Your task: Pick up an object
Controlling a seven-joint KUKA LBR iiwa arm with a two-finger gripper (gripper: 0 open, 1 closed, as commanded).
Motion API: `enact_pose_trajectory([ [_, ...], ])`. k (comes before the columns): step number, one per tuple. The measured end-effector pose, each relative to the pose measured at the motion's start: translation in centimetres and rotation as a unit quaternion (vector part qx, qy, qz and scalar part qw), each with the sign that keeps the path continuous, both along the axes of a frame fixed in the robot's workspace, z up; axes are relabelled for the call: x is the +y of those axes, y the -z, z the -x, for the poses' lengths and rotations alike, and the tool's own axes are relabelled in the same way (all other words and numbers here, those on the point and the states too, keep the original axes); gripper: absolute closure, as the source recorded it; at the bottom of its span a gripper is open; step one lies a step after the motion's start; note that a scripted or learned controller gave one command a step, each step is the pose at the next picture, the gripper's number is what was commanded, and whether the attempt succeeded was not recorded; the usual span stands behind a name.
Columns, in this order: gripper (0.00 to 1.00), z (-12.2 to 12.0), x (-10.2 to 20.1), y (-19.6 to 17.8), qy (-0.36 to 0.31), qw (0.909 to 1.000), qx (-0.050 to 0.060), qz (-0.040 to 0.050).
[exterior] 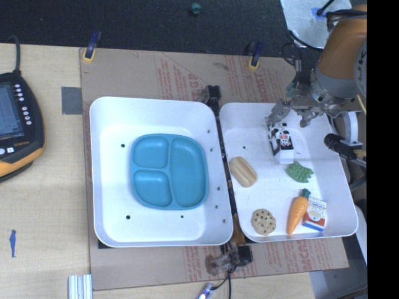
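Gripper (282,129) closed on a white carton (285,146), label unreadable, in the right bin (249,120).

Light wooden table (50,204). On it: brown cardboard sheet (156,73) held by blue clamps (92,45), teach pendant (15,126) at left edge, grey tape patch (71,99).
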State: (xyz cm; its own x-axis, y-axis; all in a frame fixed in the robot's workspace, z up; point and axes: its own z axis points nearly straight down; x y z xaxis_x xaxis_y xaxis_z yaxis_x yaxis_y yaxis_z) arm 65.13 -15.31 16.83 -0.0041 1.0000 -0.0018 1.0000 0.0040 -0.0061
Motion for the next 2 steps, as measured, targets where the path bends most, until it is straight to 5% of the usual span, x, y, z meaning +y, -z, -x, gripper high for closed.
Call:
enact_pose_trajectory([
  [1, 0.0, -0.45, -0.14, 7.7, -0.001, 1.0, 0.0, -0.0001],
  [2, 0.0, -0.44, 0.67, 7.64, -0.001, 1.0, 0.001, -0.0003],
])
